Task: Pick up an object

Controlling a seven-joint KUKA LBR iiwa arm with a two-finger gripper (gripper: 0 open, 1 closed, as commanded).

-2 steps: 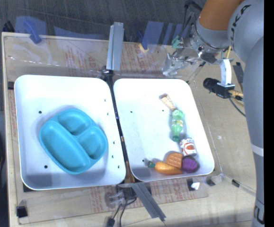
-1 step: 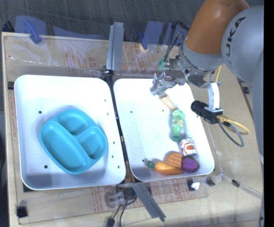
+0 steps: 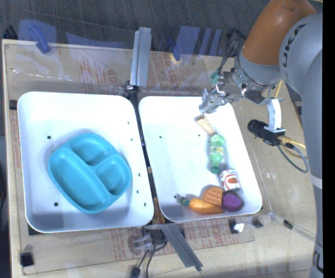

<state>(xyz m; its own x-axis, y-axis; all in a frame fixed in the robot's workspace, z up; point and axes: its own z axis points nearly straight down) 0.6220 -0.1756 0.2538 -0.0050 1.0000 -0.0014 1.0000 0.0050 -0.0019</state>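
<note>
Overhead, the gripper (image 3: 212, 102) hangs at the right bin's (image 3: 173, 155) twelve o'clock rim; whether it is spread, I cannot tell. Just below lies a tan object (image 3: 204, 124), with a green bottle (image 3: 216, 152) beyond toward six. Dark carpet borders the wooden bench (image 3: 69, 68).

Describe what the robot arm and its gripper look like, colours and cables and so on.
The arm is bulky and rounded, grey with an orange band above the wrist and dark lettering on the grey shell. The gripper is small, metallic silver-grey, with thin dark cables running along the wrist.
</note>
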